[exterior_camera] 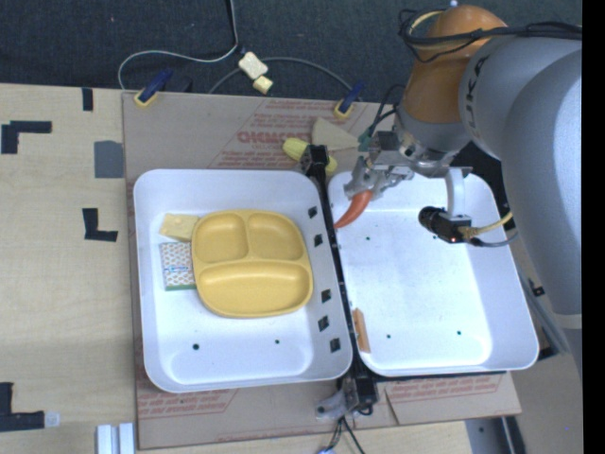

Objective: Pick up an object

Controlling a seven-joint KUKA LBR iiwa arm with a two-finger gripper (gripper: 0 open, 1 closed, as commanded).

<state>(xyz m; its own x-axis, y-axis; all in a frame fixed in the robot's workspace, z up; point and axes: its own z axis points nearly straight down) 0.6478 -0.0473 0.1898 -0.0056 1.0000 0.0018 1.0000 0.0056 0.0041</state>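
Pincer (364,185) sits at the upper left corner of the right bin (492,343), fingers closed on the top end of an orange carrot-like object (348,214), which hangs down-left from the fingertips, its lower end next to the divider between the bins.

Far left of the pincer, in the left bin (236,367): a pale yellow flat piece (177,225) and a small patterned card or packet (176,265) below it, both touching the left edge of a yellow compartment tray (253,261). Tray lies flat, left and below the pincer, with two small compartments on top and one long one at the bottom.

Just left of and above the pincer, outside the bins on the cardboard sheet (255,135): a small yellow item (296,147) beside a black clamp (317,162) at the bins' top joint.

Below the pincer, along the right bin's left wall: a thin brown stick-like piece (360,330).

Right of the pincer: a black cable fitting with a red light (446,224) over the right bin, then the grey arm (539,112) with its orange band (444,64) up and right. Table (57,253) is light wood with black tape marks, far left.
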